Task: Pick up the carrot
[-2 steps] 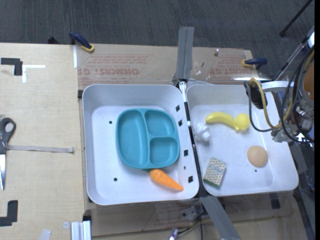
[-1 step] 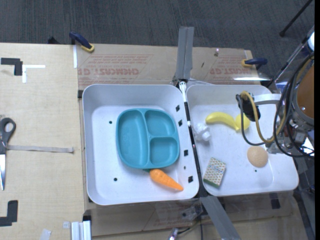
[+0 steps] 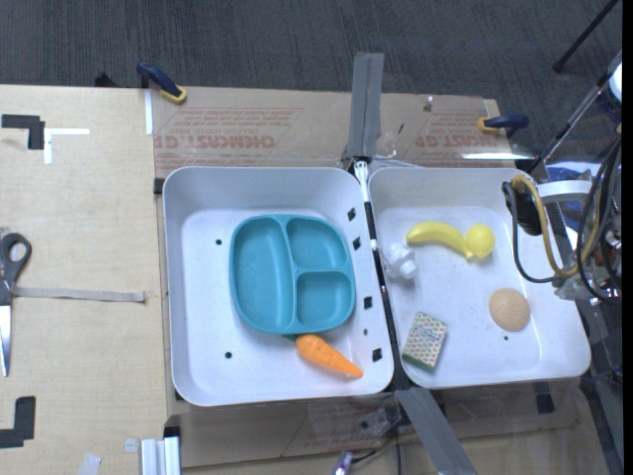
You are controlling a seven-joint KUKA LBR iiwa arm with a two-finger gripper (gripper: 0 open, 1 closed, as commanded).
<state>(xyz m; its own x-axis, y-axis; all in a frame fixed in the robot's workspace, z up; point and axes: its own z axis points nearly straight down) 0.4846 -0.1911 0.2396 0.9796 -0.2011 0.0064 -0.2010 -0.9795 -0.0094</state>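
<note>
- Carrot (image 3: 328, 356) lies flat on the floor of the left bin (image 3: 193, 295), near its front wall, pointed end toward the right corner.
- Its thick end sits just beside, maybe touching, the front edge of the teal divided plate (image 3: 293, 272), which takes up the middle of that bin.
- Right bin (image 3: 554, 349) holds a banana (image 3: 451, 238), an egg (image 3: 509, 309), a small green-and-white packet (image 3: 425, 339) and a crumpled white scrap (image 3: 400, 261).
- Arm parts and cables crowd the right edge of the bench; I can't make out the claw there, so whether it is open or holding anything I cannot tell.
- Nothing is on the carrot yet, so the pick looks not begun.
- Risks, as I judge them: the carrot is round and tapered, so it could roll or squirt out of a pinch; a finger could land on the plate rim and shove the plate; the nearby front wall leaves little room.
</note>
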